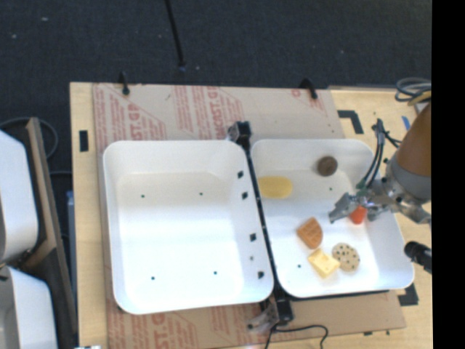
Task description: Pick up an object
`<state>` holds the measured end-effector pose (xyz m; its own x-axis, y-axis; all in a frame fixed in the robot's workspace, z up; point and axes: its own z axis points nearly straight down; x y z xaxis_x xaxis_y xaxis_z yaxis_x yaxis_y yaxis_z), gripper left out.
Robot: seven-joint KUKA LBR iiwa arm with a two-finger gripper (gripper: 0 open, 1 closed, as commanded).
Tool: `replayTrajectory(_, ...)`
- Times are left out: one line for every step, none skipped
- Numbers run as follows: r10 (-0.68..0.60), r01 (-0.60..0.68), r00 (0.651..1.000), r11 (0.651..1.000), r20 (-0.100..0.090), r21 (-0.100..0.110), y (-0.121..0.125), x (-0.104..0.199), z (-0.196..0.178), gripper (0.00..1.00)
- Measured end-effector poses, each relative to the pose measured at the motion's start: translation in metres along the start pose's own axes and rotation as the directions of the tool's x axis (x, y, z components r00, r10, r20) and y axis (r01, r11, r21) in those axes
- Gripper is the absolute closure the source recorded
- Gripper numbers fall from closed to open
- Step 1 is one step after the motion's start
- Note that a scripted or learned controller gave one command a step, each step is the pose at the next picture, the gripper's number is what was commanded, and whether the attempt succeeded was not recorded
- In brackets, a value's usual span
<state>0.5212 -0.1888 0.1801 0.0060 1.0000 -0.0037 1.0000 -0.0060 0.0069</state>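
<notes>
Orange, small and rounded, the plastic object sits in the right white bin, touching the grey two-finger gripper. Whether the gripper grasps it cannot be told.

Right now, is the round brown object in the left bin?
No, the round brown object lies in the right bin, near its far wall.

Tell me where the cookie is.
The cookie lies in the right bin, near its front right corner, just right of the yellow block.
</notes>
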Motion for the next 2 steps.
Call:
replayTrajectory(-0.01,0.01,1.0,1.0,-0.006,0.012,0.017,0.058,0.083,0.0)
replayTrajectory(-0.008,0.008,1.0,1.0,-0.004,0.006,0.027,0.089,0.079,0.0)
